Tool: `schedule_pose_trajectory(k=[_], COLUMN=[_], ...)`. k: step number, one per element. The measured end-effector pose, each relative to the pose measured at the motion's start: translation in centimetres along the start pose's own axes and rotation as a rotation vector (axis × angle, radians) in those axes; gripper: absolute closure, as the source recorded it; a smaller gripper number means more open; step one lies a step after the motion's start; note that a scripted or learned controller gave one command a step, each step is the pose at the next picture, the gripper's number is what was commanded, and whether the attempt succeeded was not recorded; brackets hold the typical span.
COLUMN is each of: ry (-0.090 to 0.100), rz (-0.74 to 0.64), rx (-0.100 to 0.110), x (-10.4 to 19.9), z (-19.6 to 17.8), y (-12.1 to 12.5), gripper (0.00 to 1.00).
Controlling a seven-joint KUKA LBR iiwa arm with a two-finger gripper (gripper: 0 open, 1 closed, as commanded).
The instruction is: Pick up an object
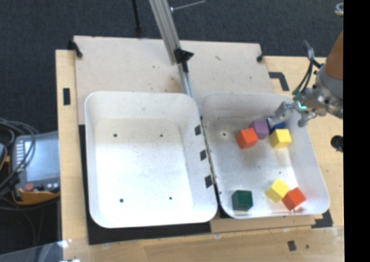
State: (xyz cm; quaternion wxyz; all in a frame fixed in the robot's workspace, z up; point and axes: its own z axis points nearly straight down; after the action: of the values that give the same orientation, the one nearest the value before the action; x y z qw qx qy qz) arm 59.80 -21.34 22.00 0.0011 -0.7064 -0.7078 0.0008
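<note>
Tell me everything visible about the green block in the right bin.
The green block is a small dark green cube, matte with a solid painted look. It sits flat on the floor of the right bin, in the near left corner close to the wall. It stands alone, touching no other block, and lies far from the hand.

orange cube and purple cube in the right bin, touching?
Touching. In the camera view the orange cube sits against the purple cube with no white bin floor showing between them.
</note>
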Motion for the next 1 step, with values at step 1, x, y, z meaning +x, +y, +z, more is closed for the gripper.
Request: schedule_pose_trajectory(k=[1], ry=[-0.003], rz=[-0.002], rx=[-0.004], x=[-0.04], z=[-0.29], y=[0.09], gripper=[0.0])
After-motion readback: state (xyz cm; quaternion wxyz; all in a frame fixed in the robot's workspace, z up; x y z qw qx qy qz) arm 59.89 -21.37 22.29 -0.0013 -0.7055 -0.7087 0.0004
